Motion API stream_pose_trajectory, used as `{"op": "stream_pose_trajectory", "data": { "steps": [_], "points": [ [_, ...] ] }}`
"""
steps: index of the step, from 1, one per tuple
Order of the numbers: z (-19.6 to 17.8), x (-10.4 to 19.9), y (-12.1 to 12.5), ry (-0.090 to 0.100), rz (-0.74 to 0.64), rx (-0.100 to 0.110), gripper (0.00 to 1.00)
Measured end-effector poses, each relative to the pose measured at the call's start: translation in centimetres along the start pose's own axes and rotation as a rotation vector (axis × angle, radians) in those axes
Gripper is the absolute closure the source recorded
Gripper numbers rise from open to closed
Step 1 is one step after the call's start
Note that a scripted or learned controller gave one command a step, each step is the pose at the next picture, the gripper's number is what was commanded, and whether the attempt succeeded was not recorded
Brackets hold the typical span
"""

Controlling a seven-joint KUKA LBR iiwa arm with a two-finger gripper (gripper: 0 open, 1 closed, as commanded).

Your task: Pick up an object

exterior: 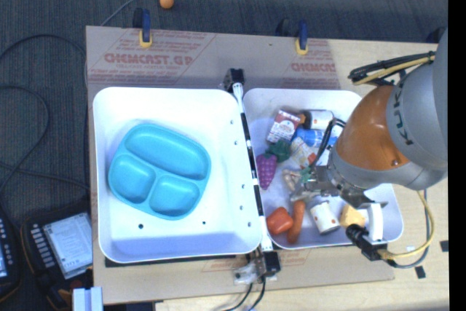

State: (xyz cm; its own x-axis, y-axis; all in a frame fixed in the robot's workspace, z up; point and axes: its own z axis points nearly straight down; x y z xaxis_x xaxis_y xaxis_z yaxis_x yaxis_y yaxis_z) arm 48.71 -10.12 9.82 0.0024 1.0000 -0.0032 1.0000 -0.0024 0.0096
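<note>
The right bin (342, 96) holds a pile of small toys and packets. Among them are a purple grape bunch (267, 168), a red tomato-like piece (278, 220), an orange carrot (296, 218), a red-and-white packet (281, 127), a small white cup (325, 217) and a yellow piece (353, 215). The arm's orange band (368, 136) hangs over the bin's right half. My gripper (307, 182) is low in the middle of the pile, just above the carrot and the white cup. The wrist hides what lies under it.
The left bin (116, 102) carries a blue divided plate (159, 170). A black divider bar (246, 146) runs between the bins. Blue-and-yellow clamps (145, 26) (301, 38) hold the cardboard at the back. Yellow and black cables (386, 69) trail at the right.
</note>
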Motion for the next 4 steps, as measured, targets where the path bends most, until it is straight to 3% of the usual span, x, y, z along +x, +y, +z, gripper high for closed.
{"op": "stream_pose_trajectory", "data": {
  "steps": [1,2,3,4],
  "points": [
    [-13.1,4.7,-0.1,0.003,-0.003,0.008,1.00],
    [-14.1,-0.7,4.6,0.001,-0.002,0.009,1.00],
    [-10.9,-6.7,8.5,0.001,-0.001,0.010,1.00],
    [-10.9,-6.7,8.5,0.001,-0.002,0.010,0.00]
  ]
}}
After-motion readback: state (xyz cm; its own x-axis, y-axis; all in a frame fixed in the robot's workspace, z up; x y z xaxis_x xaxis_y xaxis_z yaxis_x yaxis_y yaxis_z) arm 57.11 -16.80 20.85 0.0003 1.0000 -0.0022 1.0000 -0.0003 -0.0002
